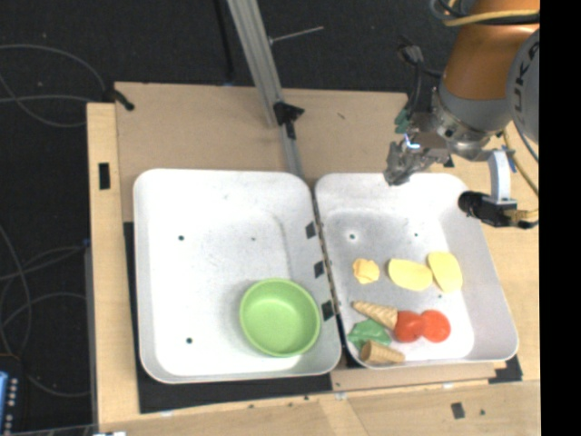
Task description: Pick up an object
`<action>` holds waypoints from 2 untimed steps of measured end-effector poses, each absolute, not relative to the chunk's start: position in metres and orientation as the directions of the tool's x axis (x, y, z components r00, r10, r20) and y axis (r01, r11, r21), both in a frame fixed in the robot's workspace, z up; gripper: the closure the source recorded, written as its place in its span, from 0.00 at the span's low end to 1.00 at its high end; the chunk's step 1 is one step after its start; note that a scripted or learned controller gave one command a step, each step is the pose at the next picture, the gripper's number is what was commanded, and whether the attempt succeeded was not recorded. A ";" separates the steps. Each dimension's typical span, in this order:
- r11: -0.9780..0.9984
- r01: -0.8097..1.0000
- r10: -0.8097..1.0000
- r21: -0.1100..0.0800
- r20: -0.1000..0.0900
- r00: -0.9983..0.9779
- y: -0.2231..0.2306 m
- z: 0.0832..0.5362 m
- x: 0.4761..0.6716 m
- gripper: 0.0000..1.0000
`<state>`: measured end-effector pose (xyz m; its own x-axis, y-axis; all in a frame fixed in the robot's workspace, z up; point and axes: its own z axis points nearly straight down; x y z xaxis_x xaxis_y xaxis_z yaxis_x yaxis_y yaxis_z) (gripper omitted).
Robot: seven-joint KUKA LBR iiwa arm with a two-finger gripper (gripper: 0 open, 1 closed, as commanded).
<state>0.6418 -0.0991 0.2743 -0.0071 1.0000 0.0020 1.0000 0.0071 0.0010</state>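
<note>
My gripper [398, 173] hangs over the far rim of the right bin [472, 243], well above and behind the objects. Toward the near side of that bin lie a small yellow piece [366, 270], a larger yellow piece [409, 274] and a yellow oval piece [445, 272]. Nearer the front are a red tomato-like object [423, 326], an orange cone [376, 313], a green piece [367, 331] and a tan cone [381, 353]. A green bowl [279, 317] sits in the left bin [200, 234]. Nothing shows between the gripper's tips.
A slanted metal bar [263, 62] rises behind the bins, ending near where they meet. A black fitting [490, 209] juts in at the right bin's far right edge. The tan bench [182, 125] surrounds both bins.
</note>
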 end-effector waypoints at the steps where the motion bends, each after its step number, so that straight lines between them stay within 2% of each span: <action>1: 0.005 1.000 1.000 -0.001 0.000 -0.005 -0.057 0.257 0.619 1.00; 2: 0.008 1.000 1.000 0.000 0.002 -0.008 -0.007 0.262 0.598 1.00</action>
<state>0.5977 -0.0075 0.2623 -0.0079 1.0000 0.0024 1.0000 0.0079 0.0000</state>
